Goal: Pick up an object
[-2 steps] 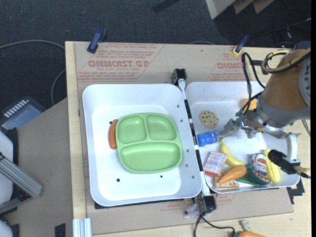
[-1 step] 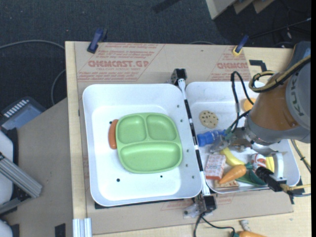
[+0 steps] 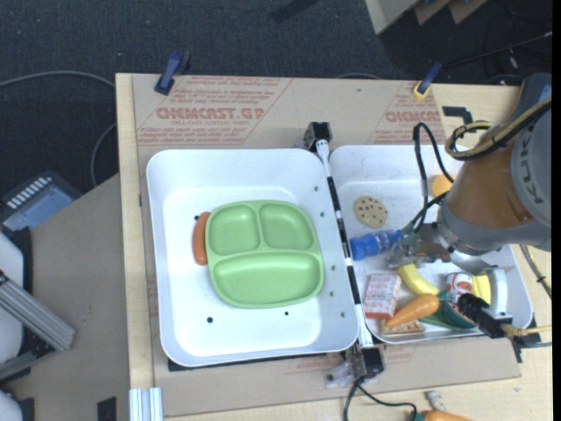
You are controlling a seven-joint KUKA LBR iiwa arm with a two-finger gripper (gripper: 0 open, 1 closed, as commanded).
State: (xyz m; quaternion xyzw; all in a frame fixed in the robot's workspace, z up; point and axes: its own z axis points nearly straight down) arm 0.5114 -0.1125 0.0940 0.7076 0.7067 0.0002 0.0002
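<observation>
The gripper point(image 3: 410, 251) is seen low in the right bin point(image 3: 386, 169), at the end of the grey arm point(image 3: 491, 191) that reaches in from the right. Whether it is parted or closed cannot be told, since the wrist hides it from above, and nothing can be seen held in it.

The nearest thing is judged to be the blue bottle point(image 3: 372, 243), which lies just to the left of the gripper and seems to touch it. Its long axis runs left to right with a slight upward tilt toward the gripper, so a grasp would best be made across that axis. The bottle is blue with a paler end near the bin's left wall, and it lies flat on its side.

A yellow banana point(image 3: 417, 281) is found just below the gripper, with a carrot point(image 3: 412, 310) and a small pink-and-white packet point(image 3: 380, 294) further down. A round cookie point(image 3: 370, 209) rests above the bottle, a little apart from it.

In the left bin point(image 3: 175, 235) a green divided plate point(image 3: 263, 253) is set, with an orange sausage point(image 3: 201, 238) against its left edge
</observation>
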